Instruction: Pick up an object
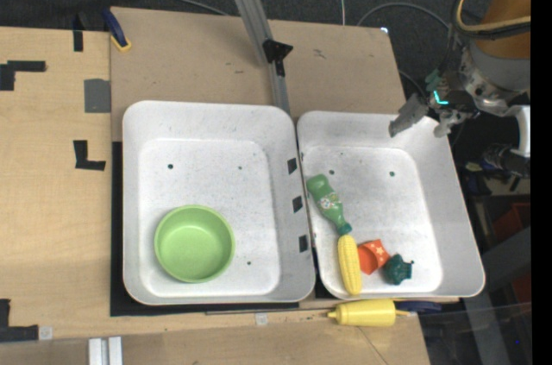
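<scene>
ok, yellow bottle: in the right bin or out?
Out. The yellow bottle lies on its side on the bench, just past the right bin's near rim.

Two smooth white plastic bins sit on a matt wooden bench, one holding a glossy green plastic bowl.

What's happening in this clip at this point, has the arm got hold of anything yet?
Not yet. The gripper hangs above the upper right corner of the right bin, with nothing visibly in it. In that bin's lower part lie a green bottle, a yellow corn cob, an orange piece and a small dark green object. The left bin holds a green bowl. A yellow bottle lies on the bench just outside the right bin.
</scene>
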### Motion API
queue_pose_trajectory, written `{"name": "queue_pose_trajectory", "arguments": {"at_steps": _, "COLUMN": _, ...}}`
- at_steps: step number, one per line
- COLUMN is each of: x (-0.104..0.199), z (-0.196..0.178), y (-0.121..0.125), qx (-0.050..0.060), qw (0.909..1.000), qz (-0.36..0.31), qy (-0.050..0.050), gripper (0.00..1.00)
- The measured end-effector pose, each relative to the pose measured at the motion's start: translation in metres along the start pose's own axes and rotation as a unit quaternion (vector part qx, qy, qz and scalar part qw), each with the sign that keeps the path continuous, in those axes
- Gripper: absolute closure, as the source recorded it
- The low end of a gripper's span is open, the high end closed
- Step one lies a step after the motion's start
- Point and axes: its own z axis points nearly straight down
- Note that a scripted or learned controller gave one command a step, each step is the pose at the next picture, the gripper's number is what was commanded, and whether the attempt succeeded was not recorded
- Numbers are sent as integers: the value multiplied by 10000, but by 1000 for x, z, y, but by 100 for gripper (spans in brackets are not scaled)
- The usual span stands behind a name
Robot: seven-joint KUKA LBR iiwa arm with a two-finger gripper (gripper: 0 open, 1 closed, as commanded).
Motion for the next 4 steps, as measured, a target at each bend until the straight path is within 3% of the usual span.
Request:
{"name": "queue_pose_trajectory", "arguments": {"at_steps": 2, "x": 10, "z": 102, "y": 1, "qx": 30, "qw": 10000, "qz": 2, "qy": 3, "gripper": 0}}
{"name": "queue_pose_trajectory", "arguments": {"at_steps": 3, "x": 1, "z": 156, "y": -4, "qx": 30, "qw": 10000, "qz": 8, "qy": -2, "gripper": 0}}
{"name": "queue_pose_trajectory", "arguments": {"at_steps": 4, "x": 2, "z": 143, "y": -2, "qx": 8, "qw": 10000, "qz": -3, "qy": -1, "gripper": 100}}
